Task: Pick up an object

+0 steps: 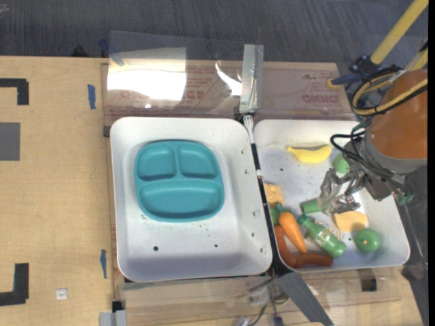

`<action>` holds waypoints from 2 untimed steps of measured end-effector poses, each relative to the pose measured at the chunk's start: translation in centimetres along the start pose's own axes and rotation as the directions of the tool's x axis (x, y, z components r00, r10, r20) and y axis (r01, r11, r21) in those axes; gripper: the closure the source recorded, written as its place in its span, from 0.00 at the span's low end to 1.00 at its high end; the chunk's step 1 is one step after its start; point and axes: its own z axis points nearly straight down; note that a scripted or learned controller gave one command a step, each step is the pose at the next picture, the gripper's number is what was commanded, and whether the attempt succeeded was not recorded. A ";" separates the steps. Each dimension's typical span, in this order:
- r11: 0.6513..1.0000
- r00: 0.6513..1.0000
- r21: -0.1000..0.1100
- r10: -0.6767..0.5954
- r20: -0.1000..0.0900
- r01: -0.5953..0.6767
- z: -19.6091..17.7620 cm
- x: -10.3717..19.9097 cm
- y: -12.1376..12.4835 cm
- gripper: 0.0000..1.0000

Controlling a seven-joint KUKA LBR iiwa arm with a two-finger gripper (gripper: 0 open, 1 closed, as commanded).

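Claw hangs low at the right of the frame, among the toy food; whether it is parted or closed, you cannot tell. Beside it lies a green bottle, not yet lifted, so picking remains.

- Even, fairly bright light from overhead; shadows are soft and short.
- Strong white glare on the clear sheet behind the left bin.
- Focus is slightly soft throughout; the arm at the right edge looks blurred.
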 end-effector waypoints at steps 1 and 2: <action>0.998 0.998 0.003 -0.061 -0.001 0.061 8.7 4.0 -7.3 1.00; 0.994 0.994 0.001 -0.113 0.005 0.113 9.0 -5.3 -6.7 1.00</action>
